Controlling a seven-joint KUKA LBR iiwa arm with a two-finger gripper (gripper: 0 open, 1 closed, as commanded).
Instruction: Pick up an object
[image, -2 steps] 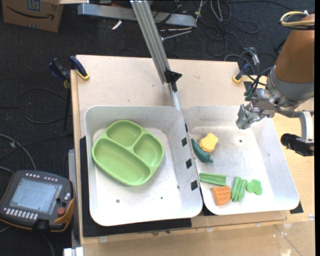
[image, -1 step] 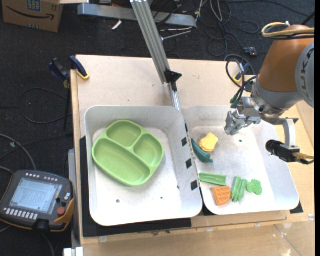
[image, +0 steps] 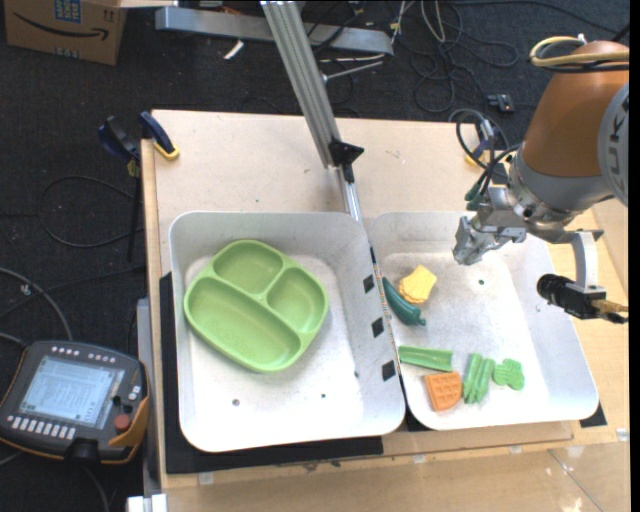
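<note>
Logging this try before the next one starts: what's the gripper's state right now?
Gripper: cannot be told whether open or closed; it hangs over the right shallow white bin, apart from the toy pieces, with nothing seen in it.

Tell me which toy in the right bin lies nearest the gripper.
The yellow toy lies nearest the gripper, up by the bin's left wall with the dark green piece against it. The green stick, orange piece and other green toys lie further down.

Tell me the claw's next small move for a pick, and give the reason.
Probably shift the claw toward the yellow toy and lower over it. The claw hangs above bare floor at the back of the right bin with nothing between its tips, and that toy is the nearest piece.
</note>
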